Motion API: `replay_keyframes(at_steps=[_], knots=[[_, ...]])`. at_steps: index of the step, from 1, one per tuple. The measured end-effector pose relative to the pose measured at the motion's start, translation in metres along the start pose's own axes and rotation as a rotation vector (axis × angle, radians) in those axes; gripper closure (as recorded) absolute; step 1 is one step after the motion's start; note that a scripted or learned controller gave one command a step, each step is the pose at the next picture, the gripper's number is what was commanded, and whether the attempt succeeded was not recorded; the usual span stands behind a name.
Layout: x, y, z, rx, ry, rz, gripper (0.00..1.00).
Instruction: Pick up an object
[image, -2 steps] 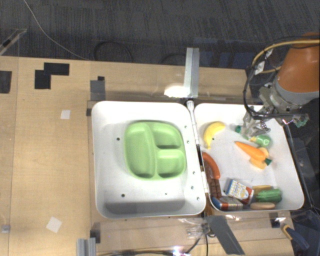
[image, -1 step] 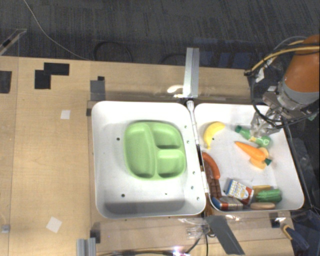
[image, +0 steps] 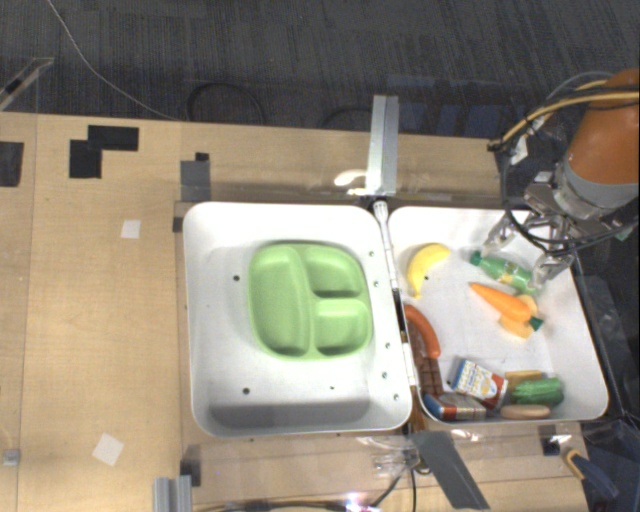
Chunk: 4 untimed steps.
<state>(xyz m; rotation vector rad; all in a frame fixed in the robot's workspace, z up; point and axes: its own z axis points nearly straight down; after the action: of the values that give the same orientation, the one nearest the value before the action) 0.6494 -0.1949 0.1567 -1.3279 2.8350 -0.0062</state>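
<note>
The grey arm's two-finger gripper (image: 525, 248) hangs over the far side of the right white bin (image: 590, 340), fingers spread wide and gripping nothing, straddling a small green bottle (image: 503, 268) lying on the bin floor. Just beside it lie an orange plastic carrot (image: 505, 304) and a yellow toy banana (image: 427, 264). A green divided plate (image: 306, 299) sits in the left bin (image: 215, 300).

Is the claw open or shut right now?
Open. The claw hangs over the right bin with its fingers spread either side of the green bottle.
</note>
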Motion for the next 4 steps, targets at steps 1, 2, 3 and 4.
replay_keyframes(at_steps=[1, 2, 3, 4], knots=[[0.0, 0.031, 0.045, 0.021, -0.011, 0.02, 0.0], [0.024, 0.084, 0.065, 0.005, -0.002, 0.151, 0.0], [0.018, 0.081, 0.05, 0.018, -0.016, 0.146, 1.0], [-0.021, 0.082, -0.061, 0.008, -0.004, 0.139, 1.0]])
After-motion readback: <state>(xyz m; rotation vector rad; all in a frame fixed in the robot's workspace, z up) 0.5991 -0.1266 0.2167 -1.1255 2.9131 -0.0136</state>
